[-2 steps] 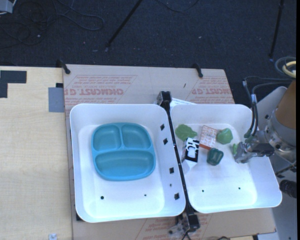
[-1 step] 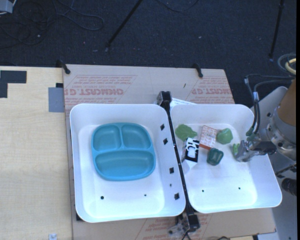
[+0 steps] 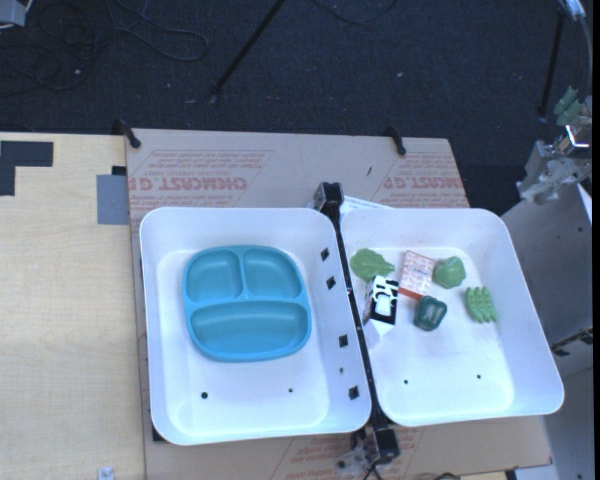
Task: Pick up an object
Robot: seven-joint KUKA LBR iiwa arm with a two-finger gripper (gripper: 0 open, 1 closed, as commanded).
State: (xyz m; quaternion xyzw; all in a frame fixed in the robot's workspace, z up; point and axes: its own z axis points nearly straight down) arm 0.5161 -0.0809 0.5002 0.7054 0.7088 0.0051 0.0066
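We judge the task barely begun: nothing is lifted, and every candidate object lies on the floor of the right bin.

Taking that bin's centre as the clock face, the things cluster toward twelve o'clock. A light green leafy piece sits at about ten o'clock, near the divider between the bins. Just beside it, toward nine o'clock, lies a black-and-white packet, partly resting against the divider. A small pink and white carton lies at twelve, with a pale green lump just to its three o'clock side. A dark green pepper rests nearest the centre, and a ridged green piece lies at about two o'clock, well apart from the packet.

The left bin holds a blue divided plate, lying flat.

At the counter's far upper right, some grey hardware stands outside the bins; we cannot tell whether it is the arm's hand, so we cannot tell the state of the fingers.

What remains, as we see it, is everything: approach, closing on one item, and lifting it.
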